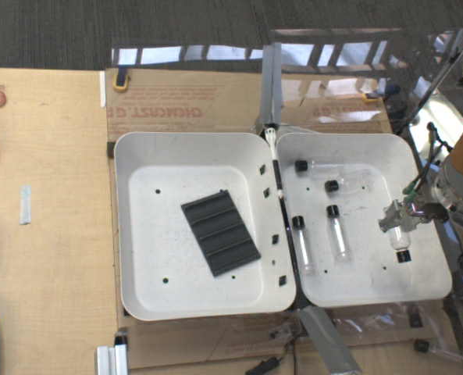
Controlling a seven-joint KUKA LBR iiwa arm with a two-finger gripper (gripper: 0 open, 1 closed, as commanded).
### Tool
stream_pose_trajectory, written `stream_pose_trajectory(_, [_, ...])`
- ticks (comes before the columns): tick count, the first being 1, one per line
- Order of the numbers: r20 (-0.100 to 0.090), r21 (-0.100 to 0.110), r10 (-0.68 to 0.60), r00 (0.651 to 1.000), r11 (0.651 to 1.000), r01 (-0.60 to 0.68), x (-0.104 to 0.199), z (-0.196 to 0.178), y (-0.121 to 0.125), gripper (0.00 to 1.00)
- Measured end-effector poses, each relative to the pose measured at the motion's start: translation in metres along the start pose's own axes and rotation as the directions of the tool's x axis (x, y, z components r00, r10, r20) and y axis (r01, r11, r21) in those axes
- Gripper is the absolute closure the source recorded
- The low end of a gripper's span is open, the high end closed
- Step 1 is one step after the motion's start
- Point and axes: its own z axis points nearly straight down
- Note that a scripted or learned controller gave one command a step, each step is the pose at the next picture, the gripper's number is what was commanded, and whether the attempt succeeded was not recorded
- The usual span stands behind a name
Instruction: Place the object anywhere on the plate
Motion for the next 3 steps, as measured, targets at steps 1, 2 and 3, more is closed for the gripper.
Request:
stream_pose_trajectory(1, [0.001,0.003,0.021,1.0,1.0,-0.021,0.043,0.006,0.094,1.0])
stream_pose_trajectory(2, [0.001,0.002,-0.044,0.999,0.999,0.044,0.115,0.017,0.155,1.0])
stream_pose_trajectory(3, [0.001,0.002,-0.179,0.984,0.984,0.179,0.195,-0.006,0.14,1.0])
